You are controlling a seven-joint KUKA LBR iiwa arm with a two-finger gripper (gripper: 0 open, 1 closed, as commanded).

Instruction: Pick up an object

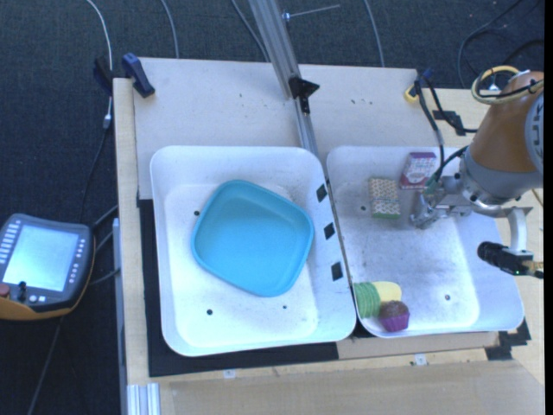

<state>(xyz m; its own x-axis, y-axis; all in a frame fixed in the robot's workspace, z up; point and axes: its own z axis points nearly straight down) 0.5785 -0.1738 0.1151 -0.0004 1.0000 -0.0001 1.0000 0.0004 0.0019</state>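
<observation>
My gripper (421, 217) hangs over the back half of the right bin (449, 266), its metal fingers pointing down with nothing seen between them. Just left of it lies a tan dotted sponge block (384, 198). A small pink and white box (418, 169) lies behind the gripper, near the bin's back wall. At the right bin's front left corner sit a green and yellow toy (373, 295) and a purple round toy (395, 316). A light blue square plate (253, 236) lies in the left bin (173, 232).
A slanted metal pole (285, 54) crosses the bench's back and ends between the bins. A teach pendant (41, 264) lies off the bench at the left. Blue clamps (136, 73) grip the bench's back corners. Cables trail near the arm (510, 141).
</observation>
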